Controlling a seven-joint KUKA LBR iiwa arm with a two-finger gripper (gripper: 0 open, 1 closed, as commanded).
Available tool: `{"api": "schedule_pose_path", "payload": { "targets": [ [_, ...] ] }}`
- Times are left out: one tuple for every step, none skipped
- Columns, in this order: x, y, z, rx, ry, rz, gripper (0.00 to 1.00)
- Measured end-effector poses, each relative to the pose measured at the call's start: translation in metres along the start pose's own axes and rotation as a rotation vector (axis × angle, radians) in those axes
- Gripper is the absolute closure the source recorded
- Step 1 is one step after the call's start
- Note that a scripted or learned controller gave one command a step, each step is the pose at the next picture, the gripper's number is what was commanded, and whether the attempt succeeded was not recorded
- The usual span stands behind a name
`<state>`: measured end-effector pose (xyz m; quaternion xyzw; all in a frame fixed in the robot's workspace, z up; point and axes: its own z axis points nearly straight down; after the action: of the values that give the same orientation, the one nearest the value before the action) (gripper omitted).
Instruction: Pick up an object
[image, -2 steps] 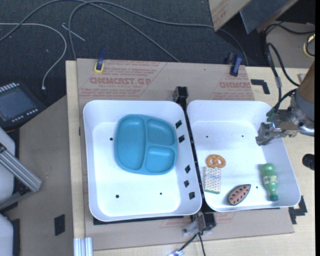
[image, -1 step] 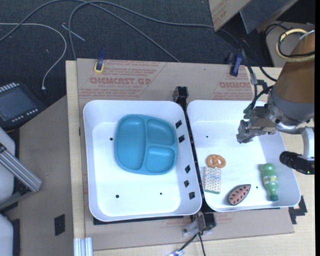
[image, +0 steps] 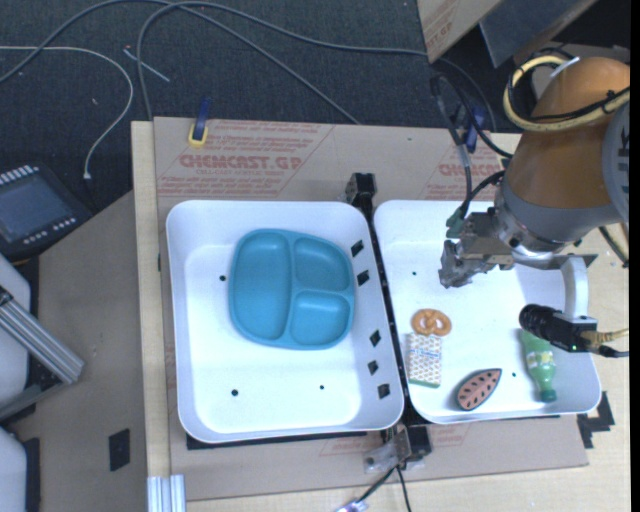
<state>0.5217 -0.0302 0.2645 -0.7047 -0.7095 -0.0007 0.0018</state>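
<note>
The gripper (image: 458, 272) is seen above the right bin (image: 400, 240), near its upper middle; whether its jaws are apart or together cannot be told. A pretzel (image: 432, 322) is found just below it, apart from it, with a patterned packet (image: 425, 360), a brown oval piece (image: 479, 389) and a green bottle (image: 541, 366) farther down. A blue divided plate (image: 292, 288) is held in the left bin (image: 200, 380).

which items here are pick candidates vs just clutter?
Pick candidates, all in the right white bin:
- small brown pretzel
- white-and-green patterned packet
- brown-and-pink oval toy
- green plastic bottle
The pincer hovers above this bin, nothing seen between its fingers.

Lying about:
- blue divided plastic plate in the left white bin
- loose cables on the dark floor
- yellow-and-blue clamp on the bench edge
</note>
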Motion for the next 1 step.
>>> {"api": "schedule_pose_path", "payload": {
  "targets": [
    [0.057, 0.0005, -0.001, -0.001, -0.001, 0.0, 1.0]
  ]
}}
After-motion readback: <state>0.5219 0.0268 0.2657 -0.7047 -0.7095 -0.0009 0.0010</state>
